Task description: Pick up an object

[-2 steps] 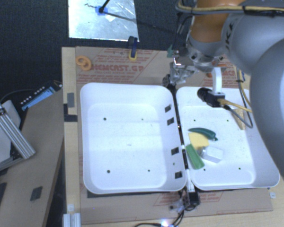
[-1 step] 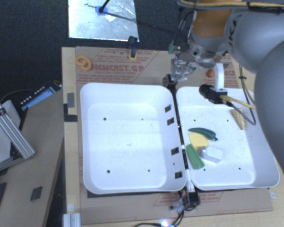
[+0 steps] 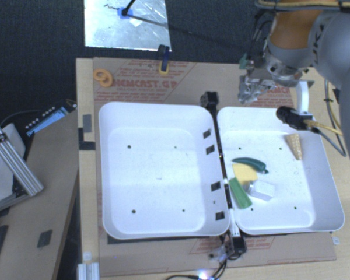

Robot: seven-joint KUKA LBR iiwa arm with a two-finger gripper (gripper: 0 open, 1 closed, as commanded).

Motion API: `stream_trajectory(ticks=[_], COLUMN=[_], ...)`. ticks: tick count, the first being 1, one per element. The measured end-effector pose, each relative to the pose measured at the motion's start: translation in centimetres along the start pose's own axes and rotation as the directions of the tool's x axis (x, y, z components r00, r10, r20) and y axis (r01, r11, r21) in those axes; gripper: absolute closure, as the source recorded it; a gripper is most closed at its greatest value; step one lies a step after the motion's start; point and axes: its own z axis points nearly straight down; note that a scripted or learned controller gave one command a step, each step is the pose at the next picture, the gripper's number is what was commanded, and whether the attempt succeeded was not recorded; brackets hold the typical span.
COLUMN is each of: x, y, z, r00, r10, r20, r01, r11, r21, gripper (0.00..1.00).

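Observation:
My gripper (image 3: 251, 92) hangs above the back edge of the right bin (image 3: 315, 214), high over the bench, with nothing seen between its fingers. In the right bin lie a tan waffle cone (image 3: 294, 145) near the right wall, a dark green curved piece (image 3: 250, 164), a yellow piece (image 3: 243, 172) under it, a light green stick (image 3: 240, 193) by the divider, and a small clear white block (image 3: 261, 190). The cluster sits well in front of the gripper.
The left bin (image 3: 157, 174) stands beside the right one, sharing a black-clipped divider (image 3: 217, 156). An orange ring (image 3: 103, 77) lies on the cardboard at the back left. A foil sheet (image 3: 127, 15) lies beyond the bench.

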Motion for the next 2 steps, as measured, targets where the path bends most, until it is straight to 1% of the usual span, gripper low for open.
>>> stream_trajectory(ticks=[1, 2], x=[0.4, -1.2], y=[0.1, 0.0], z=[-1.1, -1.9], r00=[1.000, 1.000], r10=[-0.009, -0.004], r20=[-0.001, -0.002], r01=[0.009, 0.004], r11=[1.000, 1.000], r21=[-0.003, 0.000], gripper=[1.00, 1.00])
